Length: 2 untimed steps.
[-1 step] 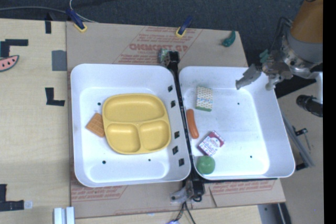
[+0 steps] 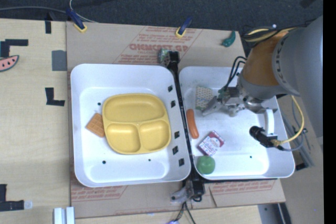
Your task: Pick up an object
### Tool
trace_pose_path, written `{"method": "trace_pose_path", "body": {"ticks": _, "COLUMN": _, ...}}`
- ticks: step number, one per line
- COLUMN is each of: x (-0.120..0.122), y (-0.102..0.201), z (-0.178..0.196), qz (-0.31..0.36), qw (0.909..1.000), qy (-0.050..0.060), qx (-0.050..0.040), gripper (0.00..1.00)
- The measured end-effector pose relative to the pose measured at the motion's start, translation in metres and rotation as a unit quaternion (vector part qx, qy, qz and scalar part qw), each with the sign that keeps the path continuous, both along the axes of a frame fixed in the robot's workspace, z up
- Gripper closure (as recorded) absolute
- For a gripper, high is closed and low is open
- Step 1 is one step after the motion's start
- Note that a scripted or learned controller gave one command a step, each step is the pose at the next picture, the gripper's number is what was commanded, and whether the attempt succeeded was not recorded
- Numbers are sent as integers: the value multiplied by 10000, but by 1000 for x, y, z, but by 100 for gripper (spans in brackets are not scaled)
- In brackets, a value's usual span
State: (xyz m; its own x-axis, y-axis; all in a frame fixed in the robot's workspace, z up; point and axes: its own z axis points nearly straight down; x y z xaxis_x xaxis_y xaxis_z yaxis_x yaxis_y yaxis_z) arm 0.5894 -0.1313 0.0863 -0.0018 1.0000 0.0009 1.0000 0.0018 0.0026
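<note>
Gripper [image 2: 209, 107]: over the right bin [image 2: 273, 168], finger state cannot be told. Patterned packet [image 2: 203, 95]: just above-left of its tip. Orange sausage [image 2: 192, 123]: left, below. Red packet [image 2: 210, 143], green ball [image 2: 206, 164]: further below. Yellow tray [image 2: 136, 122]: far left, in the left bin [image 2: 86, 165].

The grey KUKA arm [image 2: 307, 60] reaches in from the right side of the camera view, its bulky rounded body filling the upper right corner. An orange band [image 2: 261, 63] wraps the arm just above the wrist. Below it the arm narrows to a grey wrist section [image 2: 257, 99], angled down and to the left. The metal two-finger gripper [image 2: 206, 109] extends leftward from the wrist, held low and nearly level. Yellow and black cables [image 2: 287, 136] loop along the arm's lower side, with more by the band.
</note>
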Motion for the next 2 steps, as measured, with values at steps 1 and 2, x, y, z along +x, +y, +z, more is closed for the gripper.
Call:
{"method": "trace_pose_path", "body": {"ticks": 1, "x": -31, "y": 32, "z": 0, "qz": -9, "qw": 10000, "qy": -12, "qx": -18, "gripper": 0}}
{"method": "trace_pose_path", "body": {"ticks": 2, "x": -30, "y": 32, "z": 10, "qz": -11, "qw": 10000, "qy": -16, "qx": -20, "gripper": 100}}
